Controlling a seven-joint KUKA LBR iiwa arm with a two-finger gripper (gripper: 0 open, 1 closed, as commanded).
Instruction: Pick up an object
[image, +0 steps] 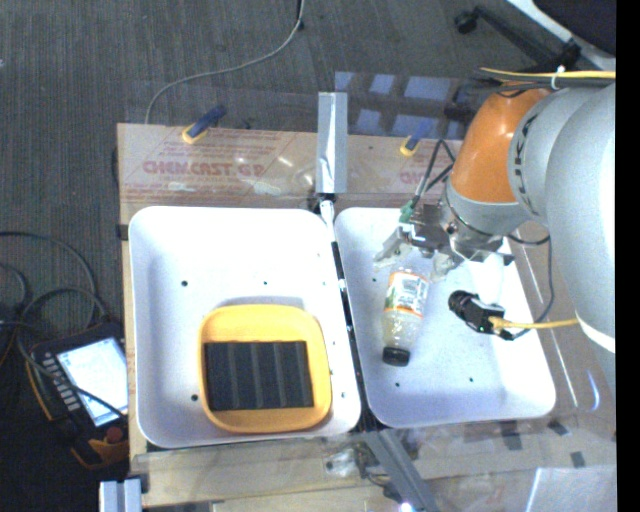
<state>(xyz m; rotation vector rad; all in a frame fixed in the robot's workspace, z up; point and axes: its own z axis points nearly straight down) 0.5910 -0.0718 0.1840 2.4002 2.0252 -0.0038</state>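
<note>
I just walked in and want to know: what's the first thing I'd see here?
The big grey arm with its orange band jumps out at the top right, its gripper over the right bin. Just below the gripper a clear bottle lies on its side. In the left bin sits a yellow tray with dark slots.

my view: two white bins (160, 240) side by side on the counter (180, 165), handheld screen device (85, 372) on floor at left, loose cables (30, 300)
</note>
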